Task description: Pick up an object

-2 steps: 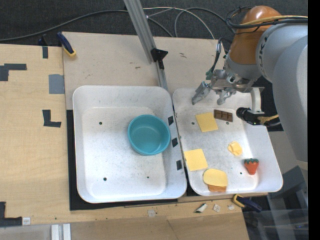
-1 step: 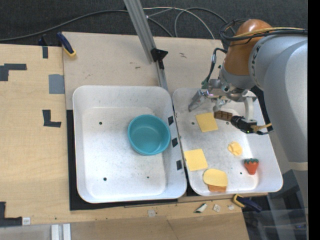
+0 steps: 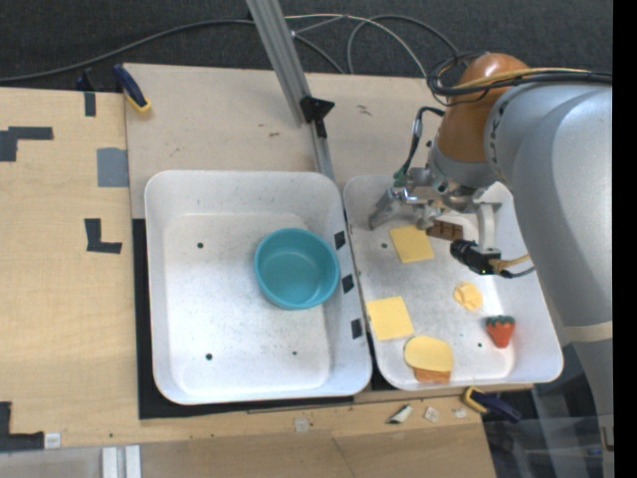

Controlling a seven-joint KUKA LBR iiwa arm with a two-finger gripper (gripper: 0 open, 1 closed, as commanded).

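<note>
A yellow-and-orange sandwich-like piece (image 3: 429,358) is lying at the near rim of the right bin (image 3: 537,366), closest to the camera. Relative to that piece, a yellow square (image 3: 389,318) is sitting just up and left, a strawberry (image 3: 501,331) is resting to the right, and a small yellow lump (image 3: 468,295) is lying above right. Farther up, another yellow square (image 3: 411,244) is lying directly below the gripper (image 3: 430,203); whether the gripper is clenched or released cannot be told. Well left of the piece, a teal bowl (image 3: 296,268) is sitting in the left bin (image 3: 179,366).
</note>
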